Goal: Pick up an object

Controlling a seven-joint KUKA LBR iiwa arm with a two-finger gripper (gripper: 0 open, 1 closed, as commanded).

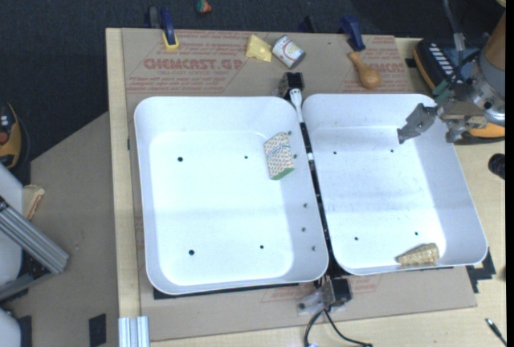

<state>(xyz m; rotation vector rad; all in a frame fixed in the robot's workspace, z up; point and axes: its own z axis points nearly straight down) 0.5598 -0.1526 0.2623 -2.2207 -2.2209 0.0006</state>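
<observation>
2 shallow white bins are sitting side by side on the bench. In the left bin [161, 201], a small patterned packet [279, 155] is lying near the far right corner, close to the divide. In the right bin [385, 209], a tan, crumbly-looking piece [418, 255] is resting by the near right rim. The arm is reaching in from the right, and its gripper [415, 124] is hanging over the right bin's far right corner, well apart from both objects. Behind the bins, a yellow wedge [258, 49], a small white carton [288, 51] and a wooden piece [365, 70] are lying on the board.
</observation>
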